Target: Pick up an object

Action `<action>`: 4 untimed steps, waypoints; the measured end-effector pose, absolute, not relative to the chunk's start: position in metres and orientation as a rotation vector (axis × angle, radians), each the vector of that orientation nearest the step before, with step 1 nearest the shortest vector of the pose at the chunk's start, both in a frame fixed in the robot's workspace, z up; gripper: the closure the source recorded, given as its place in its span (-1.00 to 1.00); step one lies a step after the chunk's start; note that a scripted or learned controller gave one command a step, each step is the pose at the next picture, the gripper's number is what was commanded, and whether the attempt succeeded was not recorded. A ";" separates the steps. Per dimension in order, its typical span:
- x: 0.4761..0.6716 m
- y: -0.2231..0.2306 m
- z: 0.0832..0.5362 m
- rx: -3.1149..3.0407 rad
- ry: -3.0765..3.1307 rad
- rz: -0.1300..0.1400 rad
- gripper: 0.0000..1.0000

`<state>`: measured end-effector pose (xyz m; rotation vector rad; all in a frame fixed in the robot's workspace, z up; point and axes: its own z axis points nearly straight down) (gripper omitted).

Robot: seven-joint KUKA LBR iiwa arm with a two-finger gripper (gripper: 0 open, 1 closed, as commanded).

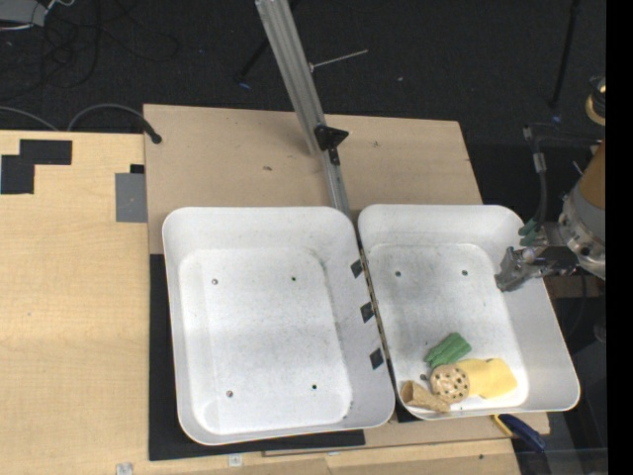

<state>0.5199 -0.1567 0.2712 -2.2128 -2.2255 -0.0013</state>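
Observation:
A small pile of objects lies in the near corner of the right bin (465,228): a green piece (448,349), a yellow piece (493,377), a round tan disc with holes (448,380) and a tan scrap (425,397). My gripper (514,268) hangs over the right rim of that bin, about halfway along its length. It is well apart from the pile, which lies toward the camera and to the left of it. Nothing shows held at the gripper.
The left bin (259,320) sits beside the right one, joined by black clips (367,310). A slanted metal rail (297,77) rises behind the bins. A light wooden table (69,295) lies to the left.

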 end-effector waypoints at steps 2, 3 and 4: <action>0.525 -0.044 0.271 -2.212 -2.225 0.001 1.00; 0.522 0.006 0.269 -2.213 -2.223 0.002 1.00; 0.530 0.066 0.263 -2.213 -2.224 0.003 1.00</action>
